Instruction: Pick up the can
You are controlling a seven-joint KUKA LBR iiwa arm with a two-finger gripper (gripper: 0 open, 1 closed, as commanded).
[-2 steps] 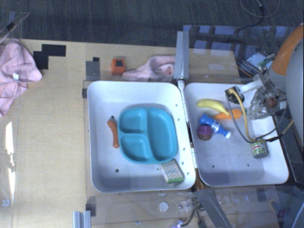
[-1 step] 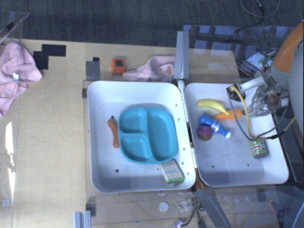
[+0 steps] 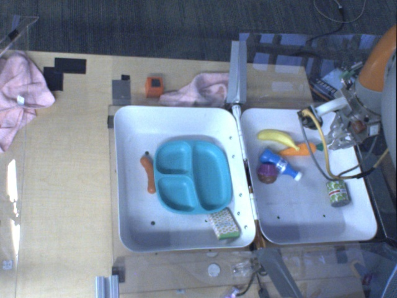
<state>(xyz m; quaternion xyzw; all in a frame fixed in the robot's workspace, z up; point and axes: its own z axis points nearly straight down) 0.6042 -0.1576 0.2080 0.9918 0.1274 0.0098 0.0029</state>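
Note:
The can (image 3: 337, 192) is small, with a green and red label, and rests in the right bin (image 3: 310, 225) near its right wall. My gripper (image 3: 343, 140) hangs over the right bin's upper right part, above and slightly behind the can and apart from it. It stands open with nothing between its fingers. A yellow and black cable (image 3: 317, 143) loops down from the wrist toward the can.
The right bin also holds a banana (image 3: 277, 138), an orange carrot-like piece (image 3: 301, 149) and a blue bottle beside a purple ball (image 3: 276, 165). The left bin (image 3: 130, 228) holds a blue divided plate (image 3: 191, 176), an orange utensil (image 3: 149, 172) and a green sponge (image 3: 224, 223). A pink cloth (image 3: 198, 90) lies behind the bins.

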